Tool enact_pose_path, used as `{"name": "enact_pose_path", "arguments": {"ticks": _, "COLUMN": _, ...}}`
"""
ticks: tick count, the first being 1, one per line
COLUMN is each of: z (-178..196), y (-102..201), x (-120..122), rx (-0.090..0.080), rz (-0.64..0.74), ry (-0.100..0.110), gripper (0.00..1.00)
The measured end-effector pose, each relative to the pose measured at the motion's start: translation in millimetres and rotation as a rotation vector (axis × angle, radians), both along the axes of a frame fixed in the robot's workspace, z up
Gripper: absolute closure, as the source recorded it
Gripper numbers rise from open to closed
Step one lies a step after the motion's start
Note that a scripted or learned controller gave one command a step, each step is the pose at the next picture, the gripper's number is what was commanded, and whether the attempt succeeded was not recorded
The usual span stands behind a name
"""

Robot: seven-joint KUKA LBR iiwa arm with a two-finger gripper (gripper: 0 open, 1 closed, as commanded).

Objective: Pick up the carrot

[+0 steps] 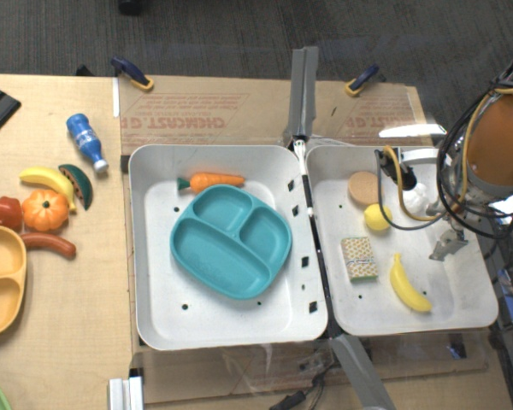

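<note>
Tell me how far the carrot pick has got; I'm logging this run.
Nothing looks done: the carrot lies in the left bin, beside the teal plate's far edge. The gripper hangs over the right bin, near the banana. Crossing over, grasping and lifting are all left.

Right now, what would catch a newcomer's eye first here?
The big teal divided plate in the left bin, with the orange carrot just behind it. Then the yellow banana in the right bin, below the robot arm reaching in.
</note>
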State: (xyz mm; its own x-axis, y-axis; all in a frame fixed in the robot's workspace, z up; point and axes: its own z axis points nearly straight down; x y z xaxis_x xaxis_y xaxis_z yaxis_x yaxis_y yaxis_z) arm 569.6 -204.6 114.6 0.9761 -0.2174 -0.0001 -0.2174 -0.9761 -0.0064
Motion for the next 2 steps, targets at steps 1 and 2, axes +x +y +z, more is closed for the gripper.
{"name": "enact_pose_path", "arguments": {"ticks": 1, "z": 31.1, "y": 51.2, "x": -45.9, "rx": 0.000, "rz": 0.014, "ry": 0.005, "gripper": 0.00}}
{"name": "enact_pose_path", "arguments": {"ticks": 2, "z": -23.6, "y": 86.5, "x": -57.7, "rx": -0.002, "rz": 0.014, "ry": 0.007, "gripper": 0.00}}
